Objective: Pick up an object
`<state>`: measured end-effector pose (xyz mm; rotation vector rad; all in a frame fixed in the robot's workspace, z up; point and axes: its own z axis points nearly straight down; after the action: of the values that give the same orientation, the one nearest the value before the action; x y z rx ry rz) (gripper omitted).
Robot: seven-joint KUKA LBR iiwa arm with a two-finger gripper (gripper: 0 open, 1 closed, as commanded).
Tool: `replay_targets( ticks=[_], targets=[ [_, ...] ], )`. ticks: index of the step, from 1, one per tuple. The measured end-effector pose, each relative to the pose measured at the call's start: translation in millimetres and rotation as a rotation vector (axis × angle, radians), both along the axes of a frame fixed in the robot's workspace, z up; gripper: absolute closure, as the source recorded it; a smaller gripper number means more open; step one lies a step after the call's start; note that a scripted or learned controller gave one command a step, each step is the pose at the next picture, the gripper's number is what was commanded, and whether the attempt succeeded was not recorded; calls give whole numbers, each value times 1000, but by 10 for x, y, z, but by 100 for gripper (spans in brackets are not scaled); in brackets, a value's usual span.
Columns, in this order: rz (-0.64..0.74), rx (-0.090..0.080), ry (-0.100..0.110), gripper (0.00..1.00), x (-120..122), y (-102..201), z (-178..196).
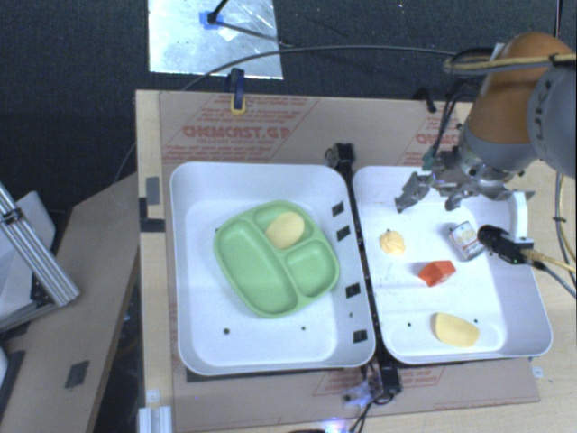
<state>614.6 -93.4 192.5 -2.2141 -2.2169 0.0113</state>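
At the bottom right of the frame, closest to the camera, a yellow wedge (455,329) lies on the floor of the right bin (509,309). Just above it sits a red block (437,272). Higher up are a pale yellow lump (391,242) toward the bin's left wall and a small printed can (463,238) to the right of it. All four lie apart from one another.

In the left bin (207,332), a green divided plate (261,282) holds a yellow-tan piece (287,230) in its upper compartment.

Farthest back, at the upper part of the right bin, the gripper (430,198) hangs with its fingers spread and nothing between them. It is above the lump and the can and touches neither.

The step in hand looks like the approach, with no object chosen by contact yet. The next move probably calls for settling on one target. The lump and the can are the nearest, lying down-frame of the fingers. The gripper would then need to centre over that target, drop until the fingers straddle it, and close. The can lies tilted, so the fingers may need to line up across its narrow side.
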Motion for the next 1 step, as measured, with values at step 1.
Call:
replay_targets(
  ticks=[1],
  targets=[
    [2,-1,-13,0,29,1,67]
  ],
)
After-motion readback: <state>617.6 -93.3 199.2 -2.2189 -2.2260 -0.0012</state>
